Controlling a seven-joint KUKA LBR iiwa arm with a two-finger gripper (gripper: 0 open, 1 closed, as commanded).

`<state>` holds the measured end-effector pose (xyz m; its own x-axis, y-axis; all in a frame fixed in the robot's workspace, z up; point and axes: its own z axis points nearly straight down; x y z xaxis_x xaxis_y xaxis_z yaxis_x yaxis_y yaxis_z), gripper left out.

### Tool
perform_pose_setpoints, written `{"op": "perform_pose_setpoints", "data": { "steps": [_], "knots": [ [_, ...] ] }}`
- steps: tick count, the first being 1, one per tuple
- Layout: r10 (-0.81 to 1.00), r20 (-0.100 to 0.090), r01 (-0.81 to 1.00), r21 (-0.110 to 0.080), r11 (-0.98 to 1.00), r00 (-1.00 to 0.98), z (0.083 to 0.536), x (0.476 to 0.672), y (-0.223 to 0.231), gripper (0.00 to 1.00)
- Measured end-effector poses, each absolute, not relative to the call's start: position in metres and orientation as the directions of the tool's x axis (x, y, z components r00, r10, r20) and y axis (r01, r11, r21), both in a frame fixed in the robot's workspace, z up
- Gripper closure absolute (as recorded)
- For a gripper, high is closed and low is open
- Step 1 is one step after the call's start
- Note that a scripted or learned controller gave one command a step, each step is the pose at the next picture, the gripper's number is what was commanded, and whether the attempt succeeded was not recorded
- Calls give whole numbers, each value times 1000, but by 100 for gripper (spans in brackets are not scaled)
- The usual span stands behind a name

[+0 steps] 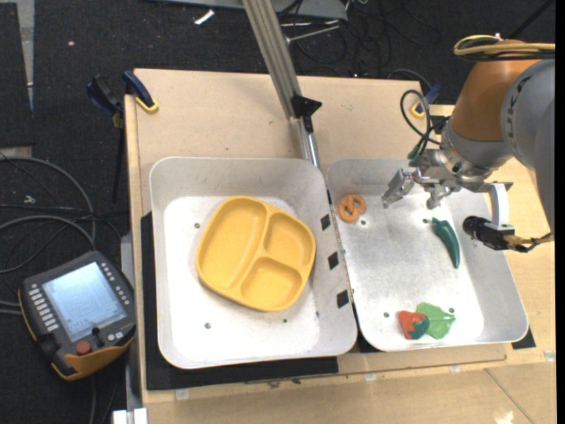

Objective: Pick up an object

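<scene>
My gripper (411, 192) hangs over the back of the right bin (397, 263), its two fingers spread apart with nothing between them. A small orange pretzel-shaped piece (351, 208) lies to its left near the bin's back left corner. A dark green pepper-like object (447, 240) lies just in front and to the right of the gripper. A red and green toy (425, 322) rests near the front of the same bin.
The left bin (177, 237) holds a yellow divided plate (256, 253). A metal pole (278, 56) slants in from the back between the bins. A teach pendant (78, 312) lies left of the bench. Cables run by the arm's wrist (494, 228).
</scene>
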<state>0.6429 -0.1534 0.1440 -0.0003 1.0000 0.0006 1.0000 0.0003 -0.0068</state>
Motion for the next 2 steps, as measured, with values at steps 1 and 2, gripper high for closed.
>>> {"op": "perform_pose_setpoints", "data": {
  "steps": [1, 2],
  "knots": [
    [1000, 0, 1000, -5, 0, 0, 92, 642, -152, 0],
    [1000, -1, 1000, 2, 1, -1, 106, 644, -153, 100]
  ]
}}
